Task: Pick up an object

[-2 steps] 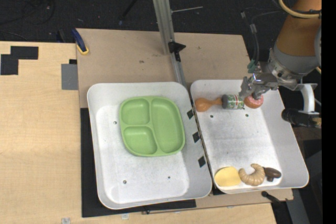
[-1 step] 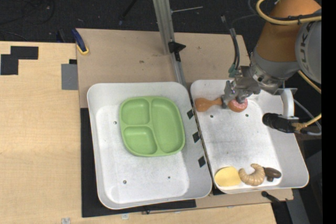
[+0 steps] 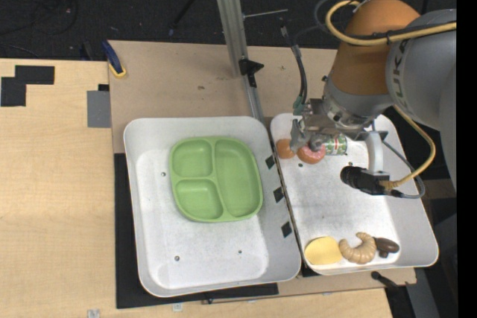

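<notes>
We see the hand (image 3: pixel 311 139) low in the right bin (image 3: pixel 417 253), at a pink toy (image 3: pixel 311 154) and orange ball (image 3: pixel 285 149) by the far-left wall; whether it grips we cannot tell. Nothing looks lifted yet. A croissant (image 3: pixel 358 248) and yellow disc (image 3: pixel 323 252) lie near; a green tray (image 3: pixel 216 179) fills the left bin (image 3: pixel 194 268).

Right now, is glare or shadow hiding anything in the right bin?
Camera view: even lighting, no strong glare on the right bin; the tool and arm shade the small items under it, blurring them; the croissant and yellow disc read sharply.
</notes>
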{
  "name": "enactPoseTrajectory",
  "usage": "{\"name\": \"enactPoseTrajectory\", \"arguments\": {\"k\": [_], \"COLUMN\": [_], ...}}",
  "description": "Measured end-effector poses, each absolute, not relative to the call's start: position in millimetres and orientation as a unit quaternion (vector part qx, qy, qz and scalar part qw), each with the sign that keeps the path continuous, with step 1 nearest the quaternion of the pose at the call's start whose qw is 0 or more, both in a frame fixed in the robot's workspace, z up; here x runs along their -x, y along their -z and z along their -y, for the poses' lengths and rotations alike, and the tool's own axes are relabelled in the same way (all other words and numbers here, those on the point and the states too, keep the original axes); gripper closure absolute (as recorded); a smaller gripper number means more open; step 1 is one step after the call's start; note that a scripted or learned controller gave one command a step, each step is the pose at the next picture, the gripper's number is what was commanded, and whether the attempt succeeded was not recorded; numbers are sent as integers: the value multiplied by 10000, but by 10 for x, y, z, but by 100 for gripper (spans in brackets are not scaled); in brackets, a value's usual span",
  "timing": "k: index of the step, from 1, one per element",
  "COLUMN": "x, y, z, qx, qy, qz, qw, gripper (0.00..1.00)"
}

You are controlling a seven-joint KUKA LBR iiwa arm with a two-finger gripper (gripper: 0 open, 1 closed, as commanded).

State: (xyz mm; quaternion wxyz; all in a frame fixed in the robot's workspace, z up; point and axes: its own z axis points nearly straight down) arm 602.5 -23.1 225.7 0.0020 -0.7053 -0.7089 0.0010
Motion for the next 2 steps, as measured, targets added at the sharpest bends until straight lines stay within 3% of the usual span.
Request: {"name": "enactPoseTrajectory", "arguments": {"k": [2], "x": [-5848], "y": [-2275], "z": [-783], "qx": [7049], "qy": [-1], "qz": [7093], "qw": [13], "gripper": [100]}}
